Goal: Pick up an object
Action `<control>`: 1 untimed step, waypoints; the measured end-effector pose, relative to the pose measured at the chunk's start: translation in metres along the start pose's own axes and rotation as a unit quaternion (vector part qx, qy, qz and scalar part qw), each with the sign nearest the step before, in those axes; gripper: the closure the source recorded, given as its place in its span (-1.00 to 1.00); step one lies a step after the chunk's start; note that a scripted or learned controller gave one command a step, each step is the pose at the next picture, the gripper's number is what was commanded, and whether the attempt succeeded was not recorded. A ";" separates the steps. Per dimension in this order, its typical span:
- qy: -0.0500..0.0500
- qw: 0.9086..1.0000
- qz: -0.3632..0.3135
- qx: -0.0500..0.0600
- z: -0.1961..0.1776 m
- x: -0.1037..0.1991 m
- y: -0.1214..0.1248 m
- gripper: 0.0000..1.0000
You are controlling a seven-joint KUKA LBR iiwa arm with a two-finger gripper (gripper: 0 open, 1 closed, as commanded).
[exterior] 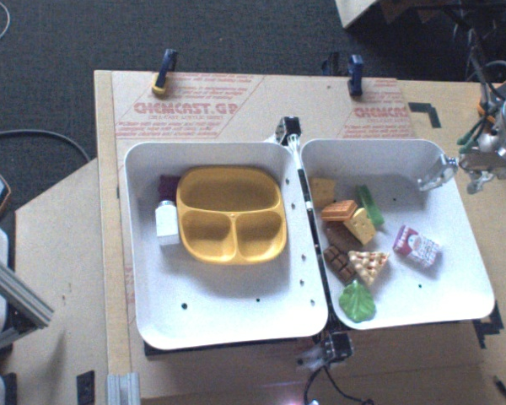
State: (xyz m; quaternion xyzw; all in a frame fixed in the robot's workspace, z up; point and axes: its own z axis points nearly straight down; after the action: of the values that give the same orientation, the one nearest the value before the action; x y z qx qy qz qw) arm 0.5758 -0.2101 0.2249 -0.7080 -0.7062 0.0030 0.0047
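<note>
1. Starting at the bottom of the frame, in the right bin (pixel 476 260): a green leaf (pixel 357 302) lies flat near the bin's lower edge, loose and on its own. I judge it an easy thing to come down on.
2. Just above it, a pizza slice (pixel 369 265) and a chocolate bar (pixel 341 265) lie touching. They are crowded, so taking one cleanly looks harder.
3. To their right, a red-and-white carton (pixel 416 246) lies well apart from the pile with bare floor around it. It looks like my best candidate, since there is room on both sides.
4. Further up comes the cluster by the divider: a cheese wedge (pixel 362 224) against a cake slice (pixel 339 211), a green pepper (pixel 370 205) behind them, and a tan cracker (pixel 323 192) beside the wall.
5. Over in the left bin (pixel 143 294), a yellow tray (pixel 232 213) fills the middle. A white bottle (pixel 167 223) is tucked between it and the left wall.
6. Now my hand (pixel 438 172): it sits at the upper right corner of the right bin, close by the rim and well away from every toy. I cannot tell how far open it is, or whether it touches the rim. I see nothing held in it, so the pick is not yet done.
7. Farthest up, two clamps (pixel 164 72) pin the board to the table (pixel 110 142), which should keep the bins from sliding.
</note>
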 end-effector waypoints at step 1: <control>-0.001 1.000 -0.001 -0.006 -0.006 0.000 0.003 -1.00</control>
State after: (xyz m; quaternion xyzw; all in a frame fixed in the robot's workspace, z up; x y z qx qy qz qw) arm 0.5785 -0.2097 0.2310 -0.7070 -0.7072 -0.0001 -0.0004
